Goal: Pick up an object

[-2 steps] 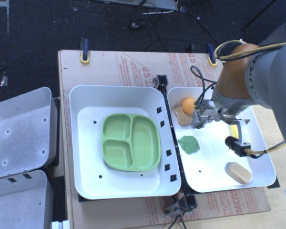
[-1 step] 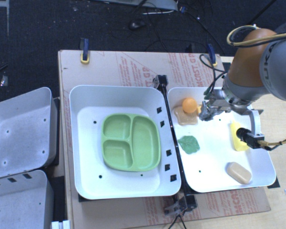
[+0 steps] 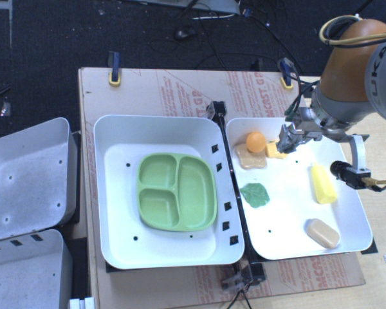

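I am low in the right bin (image 3: 357,234), near its far wall, with my jaws (image 3: 287,143) down beside the orange ball (image 3: 256,141). I take the ball as my landmark. It rests on a tan slab (image 3: 251,159), and a small yellow piece (image 3: 274,150) lies just to its right, directly under my jaws. I cannot tell whether the jaws are parted or closed, nor whether anything sits between them; the wrist hides that.

I judge I am here because this cluster packs three graspable things together, so one descent has several chances. The cost is crowding: the bin's far wall is close behind the ball, and the divider between the bins is just to its left, leaving little room to slide.

Toward the front from the ball lies the green crumpled piece (image 3: 254,194), apart from the cluster. Well to the ball's right is the yellow block (image 3: 323,184), and farther forward the beige oval (image 3: 323,232), both with open floor around them. The green tray (image 3: 177,192) fills the left bin (image 3: 109,172), across the divider.
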